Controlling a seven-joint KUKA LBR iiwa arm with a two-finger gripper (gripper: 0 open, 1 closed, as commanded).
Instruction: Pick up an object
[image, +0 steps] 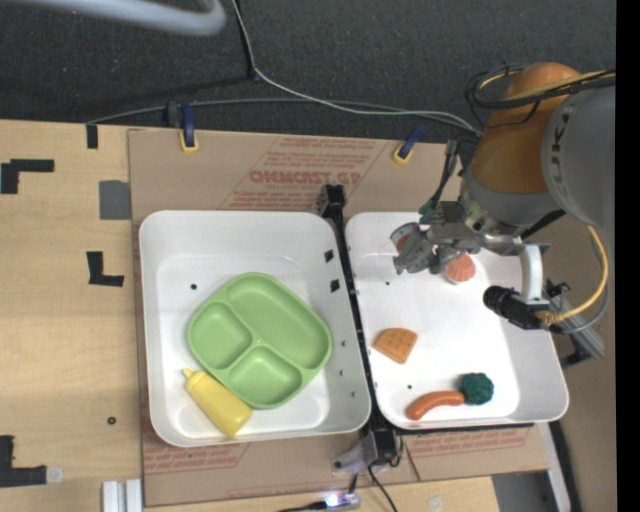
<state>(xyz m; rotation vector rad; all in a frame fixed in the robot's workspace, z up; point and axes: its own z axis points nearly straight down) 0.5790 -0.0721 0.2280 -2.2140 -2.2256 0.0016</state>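
I am hovering my claw (425, 250) over the far end of the right bin (520, 400), and I cannot tell how it is set from this slant. Just beside it, toward my wrist, a small pinkish-orange toy (459, 269) is lying on the bin floor, apart from the claw as far as I can judge. It is looking like light, rounded play food, probably hard plastic and slick, so I am judging a squeeze across its middle safest. The waffle piece (395, 345), sausage (435, 404) and green broccoli-like toy (477, 388) are sitting nearer the front, 3 easier, flatter targets.
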